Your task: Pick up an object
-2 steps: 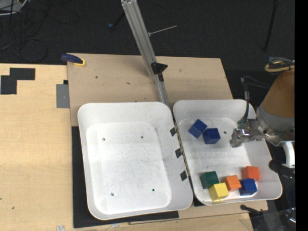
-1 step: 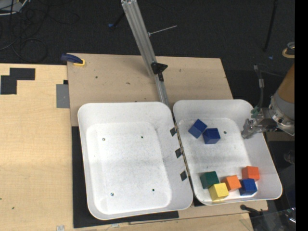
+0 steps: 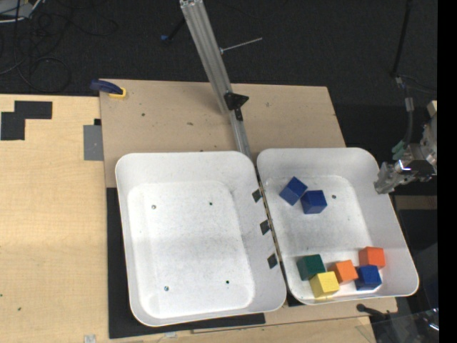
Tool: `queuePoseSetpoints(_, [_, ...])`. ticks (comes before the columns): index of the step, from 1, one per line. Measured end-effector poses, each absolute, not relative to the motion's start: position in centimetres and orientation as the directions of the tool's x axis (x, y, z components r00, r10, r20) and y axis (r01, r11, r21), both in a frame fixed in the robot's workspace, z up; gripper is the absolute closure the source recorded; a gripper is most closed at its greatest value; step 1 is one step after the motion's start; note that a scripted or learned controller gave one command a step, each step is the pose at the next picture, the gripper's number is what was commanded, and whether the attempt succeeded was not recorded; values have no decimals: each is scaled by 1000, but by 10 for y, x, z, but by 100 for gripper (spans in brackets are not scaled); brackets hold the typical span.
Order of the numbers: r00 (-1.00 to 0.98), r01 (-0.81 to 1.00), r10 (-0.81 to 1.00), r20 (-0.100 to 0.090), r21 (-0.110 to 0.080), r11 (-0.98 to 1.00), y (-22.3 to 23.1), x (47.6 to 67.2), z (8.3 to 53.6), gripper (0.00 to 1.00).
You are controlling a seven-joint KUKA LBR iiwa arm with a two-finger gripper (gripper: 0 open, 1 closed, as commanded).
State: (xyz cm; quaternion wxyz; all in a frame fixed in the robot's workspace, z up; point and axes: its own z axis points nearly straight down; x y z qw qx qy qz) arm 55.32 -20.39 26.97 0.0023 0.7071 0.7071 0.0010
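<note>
Now the bench [image 3: 214, 120] carries two bins: the left bin [image 3: 187, 234] and the right bin [image 3: 382, 213]. Inside the right one, two blue cubes [image 3: 303, 195] touch near its middle, while green [image 3: 310, 265], yellow [image 3: 325, 283], orange [image 3: 345, 270], red [image 3: 372, 256] and blue [image 3: 368, 276] cubes cluster at its near edge. The gripper [image 3: 403, 170] sits just beyond that bin's right rim, its grip state impossible to tell.

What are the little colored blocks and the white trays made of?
The blue blocks and the mixed-color blocks look like painted wood or hard plastic: flat colors, crisp edges, no shine, so it is hard to say which. The right bin and left bin look like thin molded plastic: smooth, white, with rounded corners and raised rims.
</note>
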Motion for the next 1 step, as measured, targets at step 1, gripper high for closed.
queuePoseSetpoints(1, [-6,1000,1000,3,-2,6,-145,561,270,100])
